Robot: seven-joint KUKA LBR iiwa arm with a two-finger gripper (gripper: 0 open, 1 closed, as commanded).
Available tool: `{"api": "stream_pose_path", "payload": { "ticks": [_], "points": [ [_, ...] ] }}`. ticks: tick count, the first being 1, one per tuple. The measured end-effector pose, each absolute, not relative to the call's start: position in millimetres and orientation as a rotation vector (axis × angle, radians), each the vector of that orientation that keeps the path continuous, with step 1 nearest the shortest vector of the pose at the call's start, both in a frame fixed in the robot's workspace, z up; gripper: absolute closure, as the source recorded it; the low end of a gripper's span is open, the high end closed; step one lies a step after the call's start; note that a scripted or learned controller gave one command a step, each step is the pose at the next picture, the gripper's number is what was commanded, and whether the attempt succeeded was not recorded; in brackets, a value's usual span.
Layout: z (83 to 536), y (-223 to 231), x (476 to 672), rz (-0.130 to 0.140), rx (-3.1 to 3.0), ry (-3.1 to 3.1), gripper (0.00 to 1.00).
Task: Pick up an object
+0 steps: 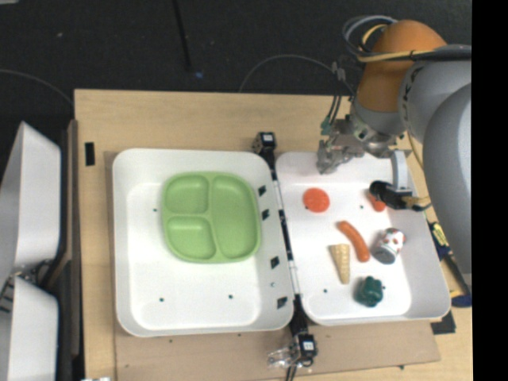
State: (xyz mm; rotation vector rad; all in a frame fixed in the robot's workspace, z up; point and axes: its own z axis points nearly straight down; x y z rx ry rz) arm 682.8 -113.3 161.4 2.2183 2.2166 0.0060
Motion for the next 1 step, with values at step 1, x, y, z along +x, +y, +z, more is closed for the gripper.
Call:
{"api": "stream_pose_path", "payload": {
  "ticks": [1],
  "points": [
    [206.0,-117.2,684.7,0.005,2.219,2.217,1.00]
  ]
}}
